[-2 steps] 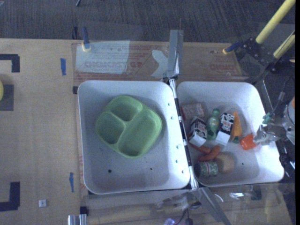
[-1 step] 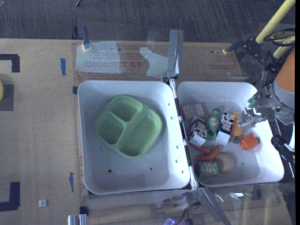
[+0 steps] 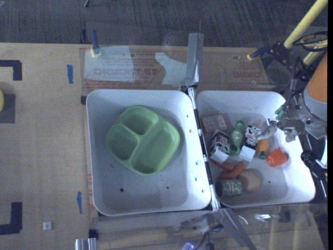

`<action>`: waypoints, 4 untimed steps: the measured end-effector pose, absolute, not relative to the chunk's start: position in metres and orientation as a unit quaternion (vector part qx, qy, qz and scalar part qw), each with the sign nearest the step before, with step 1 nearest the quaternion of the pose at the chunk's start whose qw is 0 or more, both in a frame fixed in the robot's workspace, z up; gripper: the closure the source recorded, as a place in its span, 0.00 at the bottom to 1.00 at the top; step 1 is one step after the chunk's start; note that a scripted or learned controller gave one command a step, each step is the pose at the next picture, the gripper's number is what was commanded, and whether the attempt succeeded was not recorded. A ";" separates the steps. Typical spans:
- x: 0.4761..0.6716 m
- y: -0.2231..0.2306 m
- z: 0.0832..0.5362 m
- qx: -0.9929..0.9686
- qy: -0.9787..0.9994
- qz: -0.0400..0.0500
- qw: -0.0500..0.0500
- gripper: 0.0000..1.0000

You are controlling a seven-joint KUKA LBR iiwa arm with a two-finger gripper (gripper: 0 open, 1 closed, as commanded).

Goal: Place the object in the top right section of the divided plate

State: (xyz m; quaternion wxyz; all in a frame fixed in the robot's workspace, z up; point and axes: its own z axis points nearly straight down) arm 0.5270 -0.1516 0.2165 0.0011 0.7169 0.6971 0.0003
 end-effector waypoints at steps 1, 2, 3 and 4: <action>0.479 -0.206 0.191 0.798 0.602 -0.001 -0.002 0.00; 0.480 -0.206 0.200 0.798 0.602 -0.001 -0.001 1.00; 0.537 -0.139 0.299 0.795 0.607 0.000 0.000 1.00; 0.537 -0.139 0.299 0.795 0.607 -0.001 0.000 0.00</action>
